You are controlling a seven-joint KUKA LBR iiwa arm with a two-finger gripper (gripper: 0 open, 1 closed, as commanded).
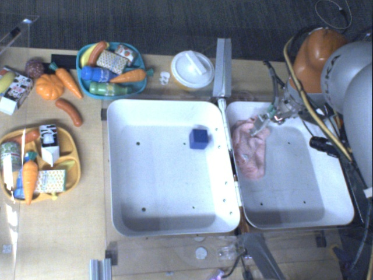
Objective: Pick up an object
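Grey robot arm (349,69) at upper right, claw (267,120) touching pink cloth (249,147) in right bin (303,212), grip unclear, blue block (199,137) in left bin (163,214).

The grey arm (349,74) bulks in from the right edge of the frame, its orange band (315,57) showing at the upper right. From there the wrist slants down and left, with dark and yellow cables looping alongside it. The gripper (261,124) sits low, right of centre, its thin tips pointing down-left; too small to read the fingers.
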